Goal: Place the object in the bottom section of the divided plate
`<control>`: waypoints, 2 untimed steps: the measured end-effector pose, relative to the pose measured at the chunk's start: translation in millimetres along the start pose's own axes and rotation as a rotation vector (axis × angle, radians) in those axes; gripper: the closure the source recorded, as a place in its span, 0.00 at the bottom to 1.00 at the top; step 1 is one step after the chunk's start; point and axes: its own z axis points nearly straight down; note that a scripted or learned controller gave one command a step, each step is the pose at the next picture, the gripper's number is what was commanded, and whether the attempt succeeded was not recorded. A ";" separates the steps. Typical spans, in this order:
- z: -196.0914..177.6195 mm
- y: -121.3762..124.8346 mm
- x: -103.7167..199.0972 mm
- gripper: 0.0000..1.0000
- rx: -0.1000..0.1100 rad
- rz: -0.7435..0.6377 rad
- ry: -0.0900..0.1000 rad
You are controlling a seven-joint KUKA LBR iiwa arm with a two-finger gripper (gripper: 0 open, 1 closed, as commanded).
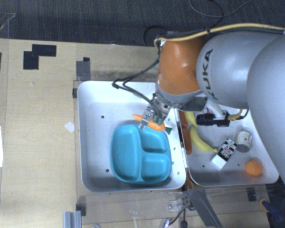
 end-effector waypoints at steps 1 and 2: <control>-25.1 6.3 22.1 1.00 -0.001 -0.128 -0.002; 8.8 50.8 65.0 1.00 0.001 -0.049 0.001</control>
